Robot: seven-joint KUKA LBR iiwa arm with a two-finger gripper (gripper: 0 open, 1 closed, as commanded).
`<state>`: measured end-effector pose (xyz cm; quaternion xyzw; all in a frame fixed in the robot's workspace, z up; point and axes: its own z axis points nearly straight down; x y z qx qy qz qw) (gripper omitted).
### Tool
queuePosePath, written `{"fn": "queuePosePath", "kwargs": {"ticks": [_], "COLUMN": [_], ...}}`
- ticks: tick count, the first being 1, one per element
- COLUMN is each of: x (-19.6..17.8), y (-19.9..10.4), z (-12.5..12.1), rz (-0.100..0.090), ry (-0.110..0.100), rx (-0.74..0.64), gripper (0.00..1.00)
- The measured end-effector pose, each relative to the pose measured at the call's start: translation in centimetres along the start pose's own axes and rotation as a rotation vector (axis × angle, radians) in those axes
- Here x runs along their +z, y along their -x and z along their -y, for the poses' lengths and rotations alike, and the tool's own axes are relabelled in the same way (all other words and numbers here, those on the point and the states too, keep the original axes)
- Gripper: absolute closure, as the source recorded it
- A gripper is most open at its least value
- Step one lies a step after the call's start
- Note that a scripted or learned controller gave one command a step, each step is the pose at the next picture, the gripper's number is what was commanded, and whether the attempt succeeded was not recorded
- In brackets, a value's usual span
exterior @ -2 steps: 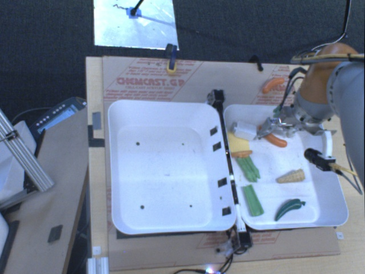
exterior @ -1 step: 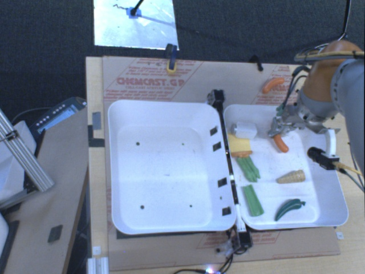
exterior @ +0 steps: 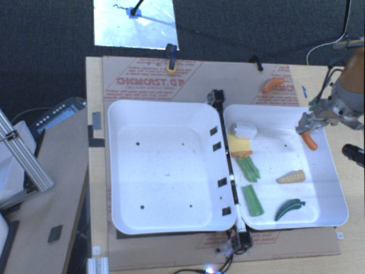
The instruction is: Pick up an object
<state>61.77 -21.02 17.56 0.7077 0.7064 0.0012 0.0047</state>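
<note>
Orange and small, a carrot (exterior: 309,140) sits pinched at its upper end in my end effector (exterior: 308,128) over the right bin's (exterior: 328,178) far right rim, so I judge the grasp made and a straight lift due next.

The arm (exterior: 349,79) enters at the right edge, so most of its body is cut off there. Its gripper (exterior: 312,124) is small and dark against the right bin's (exterior: 336,207) rim — whether the jaws are parted or closed cannot be told. An orange carrot-like piece (exterior: 309,140) lies just below it; contact between the two is unclear. The yellow block (exterior: 240,145) is partly hidden under a white object (exterior: 244,131). At the left edge, a metal rail (exterior: 23,156) and white equipment are cut off — their full shape is unknown.
</note>
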Motion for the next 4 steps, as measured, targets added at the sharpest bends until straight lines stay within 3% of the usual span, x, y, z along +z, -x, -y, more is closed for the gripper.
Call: {"fn": "queuePosePath", "kwargs": {"ticks": [1,2,3,4], "x": [-3.2,7.3,-1.5,-6.1], "y": [-6.6,-11.8,-13.9,-19.9], "z": [5.3,11.5,13.0,8.9], "rz": [-0.007,-0.011,-0.005,-0.007], "ry": [-0.009,-0.021,0.000,0.000], "rx": [-0.008,-0.006,-0.008,-0.014], "gripper": [1.00,1.00,1.00,1.00]}}
